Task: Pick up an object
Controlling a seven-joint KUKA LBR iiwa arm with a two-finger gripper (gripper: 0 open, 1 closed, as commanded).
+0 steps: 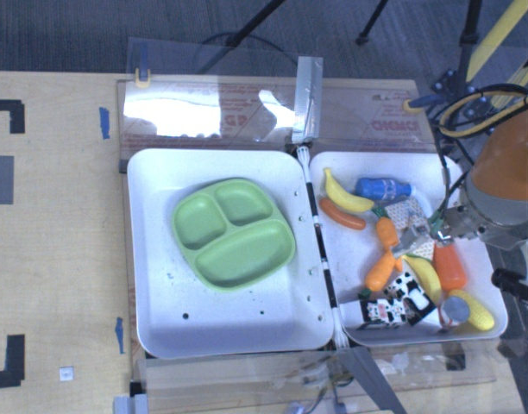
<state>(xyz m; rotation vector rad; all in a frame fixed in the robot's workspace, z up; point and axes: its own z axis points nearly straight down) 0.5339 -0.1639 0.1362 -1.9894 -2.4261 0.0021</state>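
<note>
Bins are sitting side by side, and we are reading them from the left. The left bin (pixel 152 257) is carrying a green divided plate (pixel 235 233), well apart from anything we might lift. Crossing the divider, we are finding the right bin (pixel 350 166) crowded: a banana (pixel 344 196) and a red sausage (pixel 342 215) toward the far left corner, a blue can (pixel 383 188) beside them, two carrots (pixel 382 250) in the middle, a cow-patterned toy (pixel 398 300) at the near edge. Further right, the gripper (pixel 419 238) is hanging over the bin's middle right, and we cannot tell how its tips are set. The carrots are lying just left of it, long axis running far to near. Just to its right an orange-red block (pixel 450 267) is standing.
</note>
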